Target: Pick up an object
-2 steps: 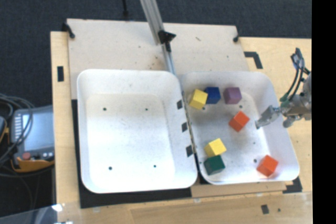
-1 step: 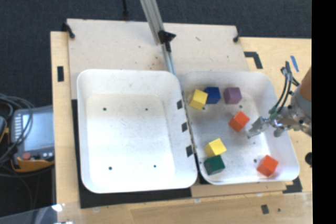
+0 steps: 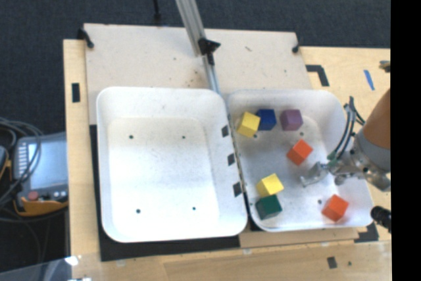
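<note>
Presently, the arm (image 3: 376, 131) was seen reaching in over the right bin (image 3: 322, 102), with its jaws (image 3: 313, 174) poised above bare bin floor.

Whether the jaws were released or clenched could not be told, and no block was seen between them. Seven blocks were scattered in the right bin: a yellow block (image 3: 248, 124) touching a blue block (image 3: 266, 118), a purple block (image 3: 291, 119) just beside those, an orange block (image 3: 299, 152) near the jaws, a second yellow block (image 3: 270, 185) touching a green block (image 3: 268, 206), and another orange block (image 3: 335, 207) near the front rim. The left bin (image 3: 164, 97) was set just beside the right one on the bench (image 3: 263, 43).
</note>
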### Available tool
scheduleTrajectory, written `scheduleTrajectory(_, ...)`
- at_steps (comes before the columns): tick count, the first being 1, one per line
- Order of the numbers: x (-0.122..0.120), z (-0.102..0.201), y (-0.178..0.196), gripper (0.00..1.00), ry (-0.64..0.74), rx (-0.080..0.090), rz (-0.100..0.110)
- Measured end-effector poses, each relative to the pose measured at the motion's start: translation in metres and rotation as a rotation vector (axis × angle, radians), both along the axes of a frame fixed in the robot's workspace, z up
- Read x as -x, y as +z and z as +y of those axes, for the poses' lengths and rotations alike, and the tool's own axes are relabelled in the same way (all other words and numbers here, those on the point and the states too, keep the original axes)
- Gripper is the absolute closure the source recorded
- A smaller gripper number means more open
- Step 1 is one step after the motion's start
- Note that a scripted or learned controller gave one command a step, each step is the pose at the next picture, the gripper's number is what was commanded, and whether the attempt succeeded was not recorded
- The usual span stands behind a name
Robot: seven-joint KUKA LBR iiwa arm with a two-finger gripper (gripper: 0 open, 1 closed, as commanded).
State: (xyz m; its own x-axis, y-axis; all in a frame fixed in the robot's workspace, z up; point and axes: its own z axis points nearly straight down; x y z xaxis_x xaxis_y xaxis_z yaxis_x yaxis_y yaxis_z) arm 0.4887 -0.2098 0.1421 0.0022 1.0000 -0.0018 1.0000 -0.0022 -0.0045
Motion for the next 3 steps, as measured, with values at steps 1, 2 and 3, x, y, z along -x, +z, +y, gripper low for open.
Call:
scheduleTrajectory(1,-0.004,0.001,0.014,1.00,-0.003,-0.002,-0.011)
scheduleTrajectory(2,0.002,-0.004,0.074,1.00,0.002,0.001,-0.013)
scheduleTrajectory(3,0.000,-0.004,0.088,1.00,0.007,-0.002,-0.009)
